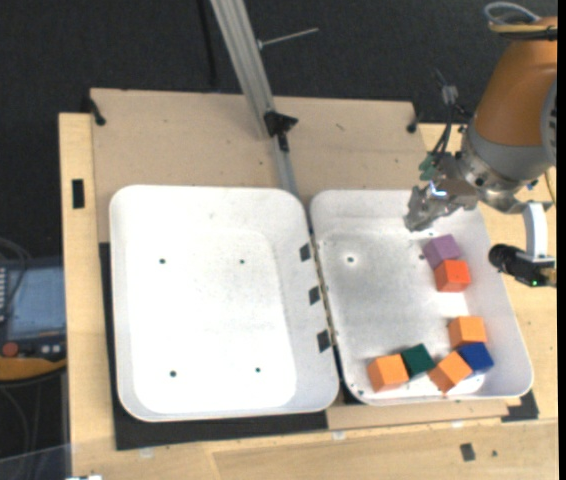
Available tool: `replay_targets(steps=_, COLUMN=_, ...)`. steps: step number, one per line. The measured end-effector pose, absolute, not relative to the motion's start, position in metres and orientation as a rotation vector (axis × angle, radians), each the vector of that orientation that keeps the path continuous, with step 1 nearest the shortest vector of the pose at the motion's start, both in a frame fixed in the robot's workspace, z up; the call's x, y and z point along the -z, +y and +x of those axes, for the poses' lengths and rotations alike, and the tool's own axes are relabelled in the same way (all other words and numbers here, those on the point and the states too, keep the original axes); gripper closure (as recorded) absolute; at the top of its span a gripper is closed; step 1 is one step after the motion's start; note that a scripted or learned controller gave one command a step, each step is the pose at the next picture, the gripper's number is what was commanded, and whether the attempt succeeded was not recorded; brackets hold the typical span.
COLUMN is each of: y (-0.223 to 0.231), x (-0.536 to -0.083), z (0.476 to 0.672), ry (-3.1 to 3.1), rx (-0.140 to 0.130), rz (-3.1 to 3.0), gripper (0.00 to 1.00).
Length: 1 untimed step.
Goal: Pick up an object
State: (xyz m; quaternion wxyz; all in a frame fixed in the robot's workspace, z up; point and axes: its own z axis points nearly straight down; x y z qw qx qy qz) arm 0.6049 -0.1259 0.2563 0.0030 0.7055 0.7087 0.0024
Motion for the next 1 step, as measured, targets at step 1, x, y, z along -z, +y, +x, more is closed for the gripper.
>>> replay_targets(steps=1, y=-0.0799, x=-0.2641, z=0.5886, ry=2.229, rx=-0.003, rz=2.214, gripper=1.00)
